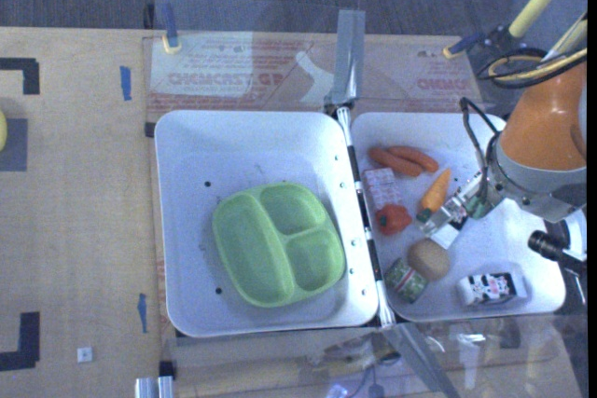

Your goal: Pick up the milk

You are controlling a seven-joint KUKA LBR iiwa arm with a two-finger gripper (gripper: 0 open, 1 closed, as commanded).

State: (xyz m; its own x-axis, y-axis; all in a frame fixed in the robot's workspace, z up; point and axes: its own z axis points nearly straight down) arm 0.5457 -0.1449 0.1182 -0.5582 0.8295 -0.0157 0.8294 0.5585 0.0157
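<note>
gripper (446, 217): we could not tell its opening | hovered by carrot (436, 189) | milk (489, 288) near right bin (546, 242) front edge, well apart | risk we judged: closing on neighbours instead

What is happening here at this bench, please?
A robot arm reaches in from the right over the right bin. Its gripper hangs low among the toy food, beside the carrot and above the kiwi. The milk, a small black-and-white carton, lies apart near the bin's front edge, not between the fingers. The left bin holds a green divided plate.
</note>
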